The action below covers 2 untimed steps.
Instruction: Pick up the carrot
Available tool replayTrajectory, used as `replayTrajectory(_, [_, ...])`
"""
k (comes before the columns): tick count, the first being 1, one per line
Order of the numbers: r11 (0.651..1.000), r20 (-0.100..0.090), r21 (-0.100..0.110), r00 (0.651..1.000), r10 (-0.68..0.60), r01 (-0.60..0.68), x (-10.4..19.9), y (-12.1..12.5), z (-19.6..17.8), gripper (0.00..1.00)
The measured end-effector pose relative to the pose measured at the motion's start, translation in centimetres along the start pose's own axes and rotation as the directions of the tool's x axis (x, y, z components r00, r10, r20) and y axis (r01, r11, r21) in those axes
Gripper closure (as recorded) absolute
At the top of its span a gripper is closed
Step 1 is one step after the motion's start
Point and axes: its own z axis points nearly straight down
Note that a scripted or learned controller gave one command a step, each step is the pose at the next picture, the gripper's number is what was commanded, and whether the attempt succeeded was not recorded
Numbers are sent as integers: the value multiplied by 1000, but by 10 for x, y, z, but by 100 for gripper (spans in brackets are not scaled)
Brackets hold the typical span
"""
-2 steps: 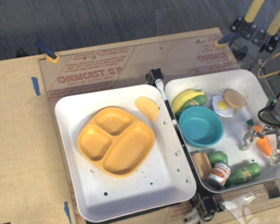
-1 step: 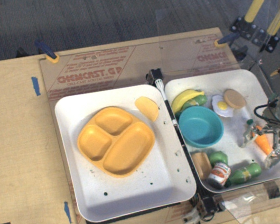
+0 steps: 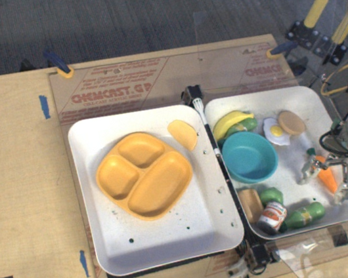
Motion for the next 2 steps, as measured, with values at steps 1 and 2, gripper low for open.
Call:
replayTrajectory(1, [971,1,0,971,-239,239,1,3,0,0])
replayTrajectory(2, [993,-4,-2,993,-117,117,-4,26,-1,0])
